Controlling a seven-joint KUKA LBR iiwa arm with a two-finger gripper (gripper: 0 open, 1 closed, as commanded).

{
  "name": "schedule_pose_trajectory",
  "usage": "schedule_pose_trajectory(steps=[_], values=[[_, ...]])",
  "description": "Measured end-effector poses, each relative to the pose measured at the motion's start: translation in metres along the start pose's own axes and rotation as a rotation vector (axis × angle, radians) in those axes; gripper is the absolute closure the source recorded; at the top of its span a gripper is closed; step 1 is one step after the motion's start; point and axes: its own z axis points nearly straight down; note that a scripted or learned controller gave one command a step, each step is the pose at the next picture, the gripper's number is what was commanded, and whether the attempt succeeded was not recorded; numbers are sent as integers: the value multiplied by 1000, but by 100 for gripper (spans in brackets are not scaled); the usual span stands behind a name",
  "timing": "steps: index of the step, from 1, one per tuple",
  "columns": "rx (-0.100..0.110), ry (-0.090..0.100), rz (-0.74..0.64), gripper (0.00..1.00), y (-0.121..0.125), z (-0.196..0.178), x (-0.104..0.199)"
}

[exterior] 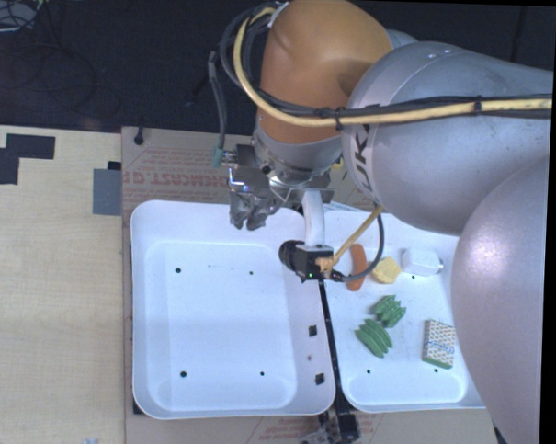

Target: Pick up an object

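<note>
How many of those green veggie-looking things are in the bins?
2, both in the right bin: one green piece sits nearer the middle, the other just below and to its left. The arm covers part of that bin, so more may be hidden.

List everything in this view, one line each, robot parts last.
Left bin: one, white, left half of bench.
Right bin: one, white, beside the left bin.
Carrot: one, orange, right bin, upper left.
Yellow piece: one, yellow, right of the carrot.
White piece: one, white, right bin, top.
Green pods: two, green, middle of right bin.
Patterned block: one, pale with specks, right bin, right side.
Arm: one, grey with an orange band, reaching in from the right.
Gripper: one, dark metal, over the left bin's top rim.
</note>
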Motion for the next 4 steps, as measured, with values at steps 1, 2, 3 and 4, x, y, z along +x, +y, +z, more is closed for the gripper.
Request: schedule_pose_trajectory(steps=[1,2,3,4], values=[[-12,2,-1,100,3,-19,-1],[-25,8,-8,100,15,-104,65],[-31,8,-7,100,36,-241,62],[-4,0,0,100,-59,-134,36]])
